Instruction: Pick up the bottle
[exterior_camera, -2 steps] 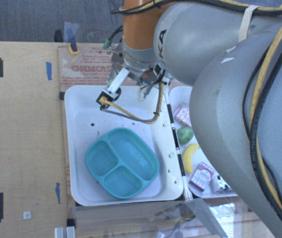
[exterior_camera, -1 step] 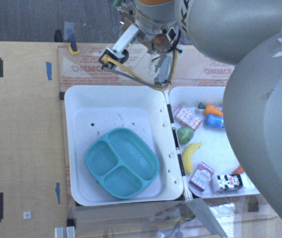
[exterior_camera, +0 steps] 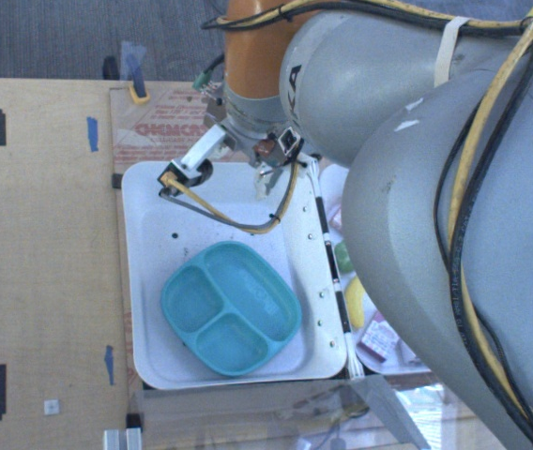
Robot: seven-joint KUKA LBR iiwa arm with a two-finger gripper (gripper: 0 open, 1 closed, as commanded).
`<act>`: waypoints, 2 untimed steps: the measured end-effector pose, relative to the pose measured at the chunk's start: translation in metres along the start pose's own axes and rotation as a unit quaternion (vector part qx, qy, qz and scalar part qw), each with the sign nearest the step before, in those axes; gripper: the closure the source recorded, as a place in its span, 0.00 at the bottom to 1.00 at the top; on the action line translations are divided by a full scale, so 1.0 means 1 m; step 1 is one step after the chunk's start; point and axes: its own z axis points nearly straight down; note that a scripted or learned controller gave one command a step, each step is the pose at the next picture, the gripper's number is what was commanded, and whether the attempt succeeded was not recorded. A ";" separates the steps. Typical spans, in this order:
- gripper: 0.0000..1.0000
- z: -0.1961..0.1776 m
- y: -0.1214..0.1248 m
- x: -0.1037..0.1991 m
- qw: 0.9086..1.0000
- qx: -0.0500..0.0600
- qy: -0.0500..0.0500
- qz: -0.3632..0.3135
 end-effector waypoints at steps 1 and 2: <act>0.00 -0.176 -0.030 0.020 0.999 -0.002 0.002 -0.032; 0.00 -0.057 -0.021 0.024 1.000 0.000 0.000 -0.029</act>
